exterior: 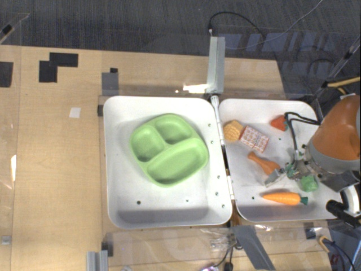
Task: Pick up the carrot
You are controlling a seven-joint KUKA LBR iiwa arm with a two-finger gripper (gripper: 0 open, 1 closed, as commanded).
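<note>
Honestly still the approach: gripper (pixel 275 177), fingers spread and holding nothing, hovers just above the carrot (pixel 281 197); next it needs to drop slightly toward it.

Robotics lab — a test cell, not a home or kitchen. A pale wood-grain counter (pixel 51 168) carries two shallow white bins (pixel 113 151) set side by side, framed by bare aluminium rail (pixel 216 64) and grey brackets. Black square markers (pixel 56 65) are stuck to the counter top. Loose black cables (pixel 237 17) trail across dark grey carpet (pixel 113 10) behind. The food in the right bin is toy plastic; a green divided plate (pixel 169 147) sits in the left — props for trials.
</note>
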